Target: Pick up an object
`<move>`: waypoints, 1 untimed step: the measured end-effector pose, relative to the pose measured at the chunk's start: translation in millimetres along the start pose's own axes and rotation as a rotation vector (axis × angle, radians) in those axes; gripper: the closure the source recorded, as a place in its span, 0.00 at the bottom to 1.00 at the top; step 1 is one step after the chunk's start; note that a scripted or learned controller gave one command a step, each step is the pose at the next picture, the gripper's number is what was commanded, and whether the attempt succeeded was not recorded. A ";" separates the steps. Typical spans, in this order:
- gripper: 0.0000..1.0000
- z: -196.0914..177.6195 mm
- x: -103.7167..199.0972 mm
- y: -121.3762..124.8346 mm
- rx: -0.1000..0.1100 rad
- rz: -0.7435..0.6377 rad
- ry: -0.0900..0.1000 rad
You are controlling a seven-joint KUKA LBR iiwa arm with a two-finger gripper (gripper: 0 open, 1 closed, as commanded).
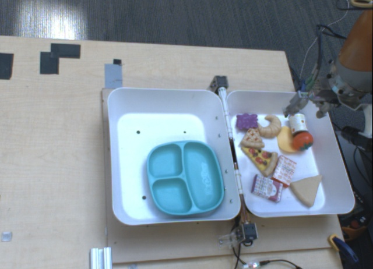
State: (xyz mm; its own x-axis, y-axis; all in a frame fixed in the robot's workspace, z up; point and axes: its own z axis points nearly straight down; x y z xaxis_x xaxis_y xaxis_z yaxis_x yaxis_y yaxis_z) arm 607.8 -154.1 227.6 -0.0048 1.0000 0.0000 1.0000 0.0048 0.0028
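Gripper point(305, 106) hung with fingers spread, nothing between them, over the right bin's point(341, 180) far edge — the small white bottle point(298, 123) stood just below it, touching the tomato point(302, 140).

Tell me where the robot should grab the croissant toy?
Probably across the fat middle of the croissant, coming straight down from above. It lies flat in the right bin, curved like a crescent, so the thick middle gives the pincer the most to squeeze. The purple piece and the pizza slice sit close on its left, so the fingers need care there.
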 end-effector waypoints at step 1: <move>0.00 132.1 10.3 -14.8 -0.001 0.002 0.000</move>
State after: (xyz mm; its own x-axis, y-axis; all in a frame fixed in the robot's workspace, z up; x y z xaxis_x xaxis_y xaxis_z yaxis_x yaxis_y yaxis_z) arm 593.3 -143.9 95.5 -0.0024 1.0000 -0.0004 1.0000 0.0024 0.0039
